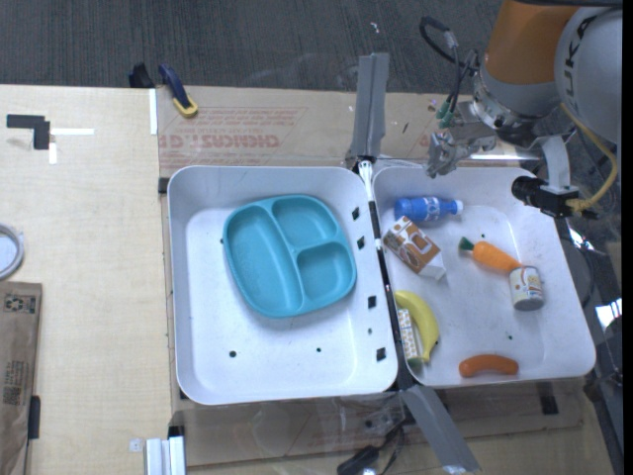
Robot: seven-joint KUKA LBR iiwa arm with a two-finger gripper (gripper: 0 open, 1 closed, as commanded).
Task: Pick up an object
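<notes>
On the left of the wooden table [79, 265] lies a roll of tape [6, 252] at the edge, with a brown paper packet [18, 349] nearer. The left white bin [193, 364] holds a blue divided plate [290, 255], tilted a little in the bin's middle.

The right bin [569, 349] carries the loose things. Against its left wall, near side, lies a yellow banana [420, 327]; farther along the same wall sits a brown-and-white carton [412, 246], and just beyond it a blue bottle [427, 208] lying on its side. Toward the right lie an orange carrot [492, 255] and, just beside it on the near side, a small can [527, 288] on its side. An orange sausage [488, 366] rests by the near wall.

The gripper [442, 158] hangs over the far rim of the right bin, its fingers pointing down and empty (whether they stand apart or together I cannot tell). The blue bottle is the closest object, lying just near of the fingers and apart from them; the other things are farther off.
</notes>
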